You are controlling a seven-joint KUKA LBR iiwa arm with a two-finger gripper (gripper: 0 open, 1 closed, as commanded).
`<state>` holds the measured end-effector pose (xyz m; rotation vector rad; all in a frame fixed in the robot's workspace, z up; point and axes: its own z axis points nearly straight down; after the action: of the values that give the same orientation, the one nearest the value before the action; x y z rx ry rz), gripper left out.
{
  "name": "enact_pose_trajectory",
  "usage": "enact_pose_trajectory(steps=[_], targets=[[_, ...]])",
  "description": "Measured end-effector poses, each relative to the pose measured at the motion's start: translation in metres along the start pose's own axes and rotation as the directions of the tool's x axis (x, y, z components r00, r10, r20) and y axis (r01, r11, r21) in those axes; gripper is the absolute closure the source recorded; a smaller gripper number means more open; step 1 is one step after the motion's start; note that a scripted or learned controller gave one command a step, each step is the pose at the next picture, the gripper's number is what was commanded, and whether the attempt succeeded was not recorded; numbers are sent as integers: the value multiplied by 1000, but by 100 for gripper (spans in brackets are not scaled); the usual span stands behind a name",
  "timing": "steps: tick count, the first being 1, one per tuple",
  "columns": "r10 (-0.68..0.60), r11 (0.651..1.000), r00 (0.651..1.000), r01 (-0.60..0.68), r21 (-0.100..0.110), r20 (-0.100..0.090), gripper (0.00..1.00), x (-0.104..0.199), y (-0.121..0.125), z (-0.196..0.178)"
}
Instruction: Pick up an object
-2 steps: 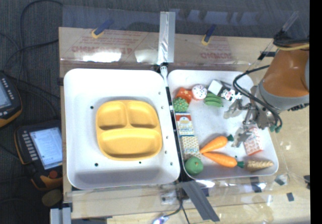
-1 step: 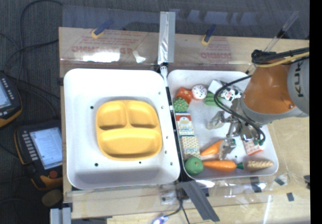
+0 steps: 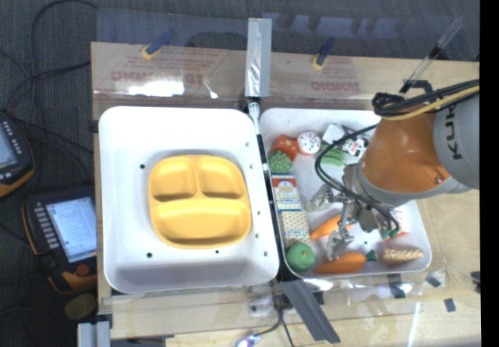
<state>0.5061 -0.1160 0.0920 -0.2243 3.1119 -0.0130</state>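
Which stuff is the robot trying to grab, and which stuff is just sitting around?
For the job:
- gripper
- toy carrot
- green ball
- tomato
- corn cob

Just lying about:
- yellow tray
- left bin
- handheld screen

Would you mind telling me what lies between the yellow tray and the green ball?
In the camera view, the two bins' adjoining white walls lie between the yellow tray and the green ball; otherwise bare white bin floor.

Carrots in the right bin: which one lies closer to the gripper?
The smaller carrot, just left of the gripper. The larger carrot lies lower, along the bin's near wall.
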Motion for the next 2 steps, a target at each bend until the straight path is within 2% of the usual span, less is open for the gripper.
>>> enact_pose_trajectory(steps=[1, 2], targets=[[-26, 1000, 1000, 26, 1, 6, 0, 7, 14, -1], [-225, 974, 974, 225, -5, -7, 0, -73, 10, 3]])
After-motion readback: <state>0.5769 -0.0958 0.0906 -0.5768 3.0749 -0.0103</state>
